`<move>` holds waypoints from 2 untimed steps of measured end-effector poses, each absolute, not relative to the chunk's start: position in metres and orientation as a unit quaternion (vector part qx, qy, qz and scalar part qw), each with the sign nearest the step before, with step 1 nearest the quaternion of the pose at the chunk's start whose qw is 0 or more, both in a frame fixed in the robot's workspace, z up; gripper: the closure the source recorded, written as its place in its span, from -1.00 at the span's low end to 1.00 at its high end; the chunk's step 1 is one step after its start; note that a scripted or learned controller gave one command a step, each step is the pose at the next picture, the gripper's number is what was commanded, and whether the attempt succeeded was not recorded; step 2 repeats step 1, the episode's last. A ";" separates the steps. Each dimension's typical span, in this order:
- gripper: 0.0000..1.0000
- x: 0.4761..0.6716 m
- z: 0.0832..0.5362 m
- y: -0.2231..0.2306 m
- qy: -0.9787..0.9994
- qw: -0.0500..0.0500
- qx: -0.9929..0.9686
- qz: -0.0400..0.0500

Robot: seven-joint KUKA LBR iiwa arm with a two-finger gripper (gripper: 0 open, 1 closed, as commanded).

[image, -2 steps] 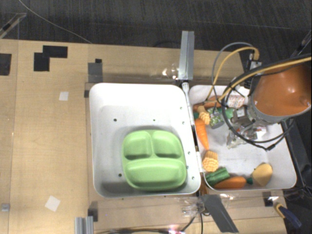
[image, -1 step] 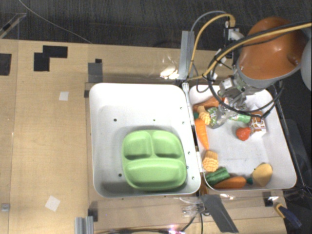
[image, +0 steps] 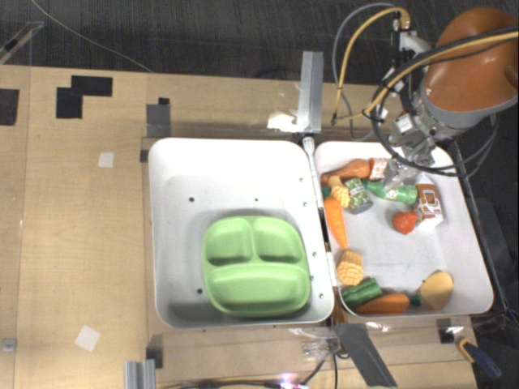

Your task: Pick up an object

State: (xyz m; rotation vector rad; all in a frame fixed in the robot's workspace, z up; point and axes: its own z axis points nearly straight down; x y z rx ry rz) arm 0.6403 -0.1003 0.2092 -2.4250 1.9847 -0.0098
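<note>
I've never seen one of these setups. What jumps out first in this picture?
Probably the bright green divided tray, alone in the left bin. Next, the right bin with its scatter of toy food: a carrot, corn, a strawberry. Above its far edge hangs the arm's orange band, trailing cables, with the tool low over the toys.

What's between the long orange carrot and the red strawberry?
In the camera view, bare white bin floor lies between the carrot and the strawberry.

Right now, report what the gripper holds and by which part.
Cannot be told: the gripper sits low over the green bottle in the right bin, but nothing visibly sits between its fingers.
</note>
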 end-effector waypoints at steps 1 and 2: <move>1.00 0.668 0.223 -0.122 0.626 0.004 -0.780 -0.003; 1.00 0.668 0.223 -0.122 0.626 0.004 -0.780 -0.003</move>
